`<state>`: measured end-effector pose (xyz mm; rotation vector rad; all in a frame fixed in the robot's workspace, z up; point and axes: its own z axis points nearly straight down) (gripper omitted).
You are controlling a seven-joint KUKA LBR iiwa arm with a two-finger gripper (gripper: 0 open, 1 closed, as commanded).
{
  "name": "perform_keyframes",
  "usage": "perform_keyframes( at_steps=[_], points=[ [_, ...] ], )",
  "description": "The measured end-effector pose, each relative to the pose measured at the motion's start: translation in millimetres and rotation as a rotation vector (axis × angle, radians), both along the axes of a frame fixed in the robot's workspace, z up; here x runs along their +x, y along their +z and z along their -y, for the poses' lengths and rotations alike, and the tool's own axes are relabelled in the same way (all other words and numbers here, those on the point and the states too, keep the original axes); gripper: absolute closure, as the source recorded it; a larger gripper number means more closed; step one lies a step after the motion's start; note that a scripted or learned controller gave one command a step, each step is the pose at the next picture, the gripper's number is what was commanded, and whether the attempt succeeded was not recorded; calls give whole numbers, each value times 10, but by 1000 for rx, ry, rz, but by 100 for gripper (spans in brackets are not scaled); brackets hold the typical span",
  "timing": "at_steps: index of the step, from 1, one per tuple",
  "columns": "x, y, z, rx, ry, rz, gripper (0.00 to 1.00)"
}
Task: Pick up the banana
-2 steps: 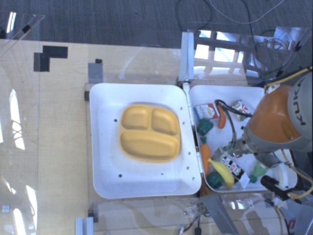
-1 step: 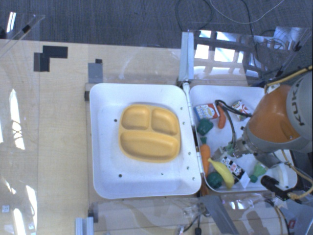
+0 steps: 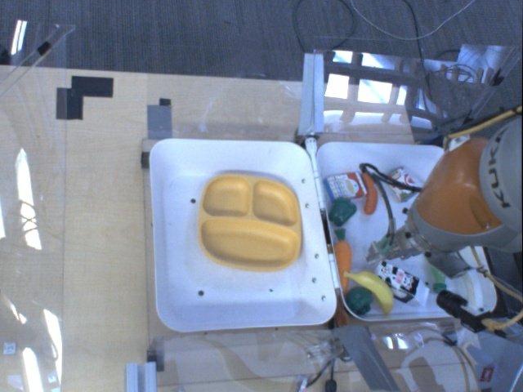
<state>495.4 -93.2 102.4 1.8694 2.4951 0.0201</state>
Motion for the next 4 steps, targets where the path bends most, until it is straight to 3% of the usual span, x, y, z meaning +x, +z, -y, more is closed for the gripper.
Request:
perform_keyframes(
  at_steps=[1,2,3,4],
  points=[
    [-1,-1,1,0,0,0,0],
    [135,401,-13,3,80,-22,0],
    [370,1615,-210,2,49,-18,0],
    [-45,821,-540,3,119,-24,0]
  ],
)
